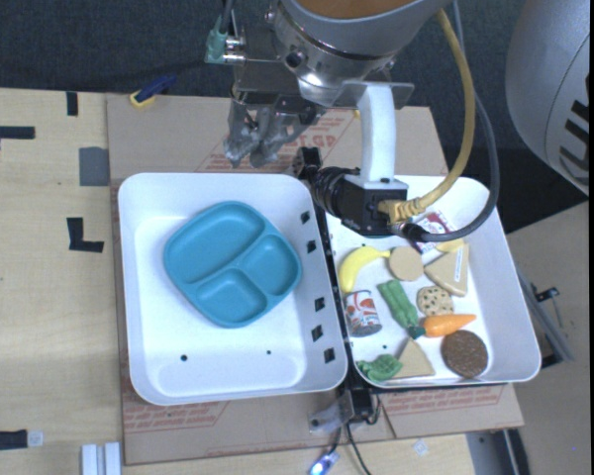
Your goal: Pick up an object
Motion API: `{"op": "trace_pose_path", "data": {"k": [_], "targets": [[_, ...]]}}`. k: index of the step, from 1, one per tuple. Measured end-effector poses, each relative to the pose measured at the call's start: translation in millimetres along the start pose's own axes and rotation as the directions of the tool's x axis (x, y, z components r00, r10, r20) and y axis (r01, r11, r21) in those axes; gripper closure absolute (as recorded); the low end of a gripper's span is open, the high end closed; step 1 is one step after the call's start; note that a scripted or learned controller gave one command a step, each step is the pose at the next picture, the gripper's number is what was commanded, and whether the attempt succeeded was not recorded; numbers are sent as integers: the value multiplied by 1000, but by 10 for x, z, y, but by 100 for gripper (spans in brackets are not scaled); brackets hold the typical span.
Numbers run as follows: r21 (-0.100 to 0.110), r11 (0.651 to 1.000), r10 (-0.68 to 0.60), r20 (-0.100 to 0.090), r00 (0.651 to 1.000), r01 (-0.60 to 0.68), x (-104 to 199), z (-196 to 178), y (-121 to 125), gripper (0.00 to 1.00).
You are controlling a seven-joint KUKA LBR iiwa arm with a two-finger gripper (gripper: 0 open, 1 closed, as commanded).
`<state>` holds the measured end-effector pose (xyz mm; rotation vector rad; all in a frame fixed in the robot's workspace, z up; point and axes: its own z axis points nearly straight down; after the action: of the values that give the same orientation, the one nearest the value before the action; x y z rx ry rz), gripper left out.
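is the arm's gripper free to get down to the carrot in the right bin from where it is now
Probably yes. The gripper hangs above the bench behind the left bin, and the carrot lies uncovered in the right bin. A cookie and a brown disc crowd it, so finger room is tight.

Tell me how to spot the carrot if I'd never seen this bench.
Find the right-hand white bin, the one crowded with toy food. Near its front right sits the carrot, just above a round brown cookie. It's the only orange piece, slim and pointed.

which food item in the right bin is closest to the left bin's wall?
The soup can, lying by the divider between the bins. The banana sits just above it, slightly further right; the carrot lies well off.
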<state>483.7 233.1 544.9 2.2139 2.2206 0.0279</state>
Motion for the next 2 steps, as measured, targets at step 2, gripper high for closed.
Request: {"op": "trace_pose_path", "data": {"k": [2], "targets": [[21, 1000, -2, 10, 1000, 2, 5, 1040, -25, 100]]}}
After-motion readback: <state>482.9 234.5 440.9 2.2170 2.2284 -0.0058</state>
